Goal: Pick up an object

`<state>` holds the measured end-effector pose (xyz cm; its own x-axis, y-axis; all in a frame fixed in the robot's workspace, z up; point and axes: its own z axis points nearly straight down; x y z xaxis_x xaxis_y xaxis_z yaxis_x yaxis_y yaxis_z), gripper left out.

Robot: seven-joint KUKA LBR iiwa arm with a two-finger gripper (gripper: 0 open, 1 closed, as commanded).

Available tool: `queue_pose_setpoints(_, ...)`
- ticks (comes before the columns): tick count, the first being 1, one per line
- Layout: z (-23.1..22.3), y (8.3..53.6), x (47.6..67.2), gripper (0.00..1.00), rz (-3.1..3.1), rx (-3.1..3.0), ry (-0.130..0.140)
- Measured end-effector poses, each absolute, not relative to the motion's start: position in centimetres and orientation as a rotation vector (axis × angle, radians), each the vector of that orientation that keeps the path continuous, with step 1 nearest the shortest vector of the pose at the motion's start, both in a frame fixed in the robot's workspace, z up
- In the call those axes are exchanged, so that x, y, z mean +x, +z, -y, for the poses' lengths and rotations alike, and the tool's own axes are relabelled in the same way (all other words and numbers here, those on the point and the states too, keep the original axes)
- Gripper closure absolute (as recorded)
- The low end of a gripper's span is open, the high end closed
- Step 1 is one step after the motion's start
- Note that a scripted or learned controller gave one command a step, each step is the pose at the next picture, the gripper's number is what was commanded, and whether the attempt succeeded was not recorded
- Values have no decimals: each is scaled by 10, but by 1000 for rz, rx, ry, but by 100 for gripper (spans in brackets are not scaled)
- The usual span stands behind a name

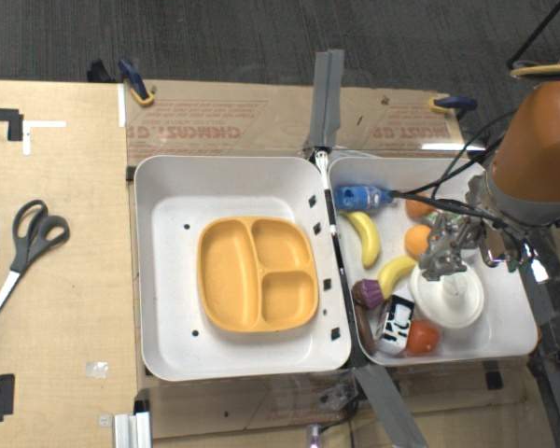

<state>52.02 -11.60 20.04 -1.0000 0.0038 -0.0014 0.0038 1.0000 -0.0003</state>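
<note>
Right of centre in the frame, the tool (445,250) hangs over the right bin (513,343), just above a white bowl (448,299). How far it is open I cannot tell, because its metal parts and cables are mixed together from this angle, and nothing is clearly seen between them. It looks very close to the bowl's rim, but contact is not sure.

Around the tool lie the things to pick. I count two bananas: one (364,237) near the bin's left wall and one (396,273) just left of the bowl. There are two orange fruits (416,240), one partly hidden behind the tool. One blue bottle (359,196) lies at the upper left of this bin. One dark purple object (368,294), one black-and-white can (396,322) and one red fruit (423,338) sit at the lower edge, close together.

Farther left, the second bin (159,250) holds one yellow divided plate (258,273). On the desk (56,343) at the far left lies one pair of scissors (23,250).
</note>
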Motion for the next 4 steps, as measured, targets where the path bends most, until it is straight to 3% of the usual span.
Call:
queue_pose_setpoints(1, 137, 105, 563, 0, -3132, 60, -2)
queue_pose_setpoints(2, 105, 94, 611, 0, -3096, 487, 0)
queue_pose_setpoints(3, 220, 95, 610, 0, -3119, 301, -3)
queue_pose_setpoints(4, 222, 93, 542, 0, -3119, 331, -2)
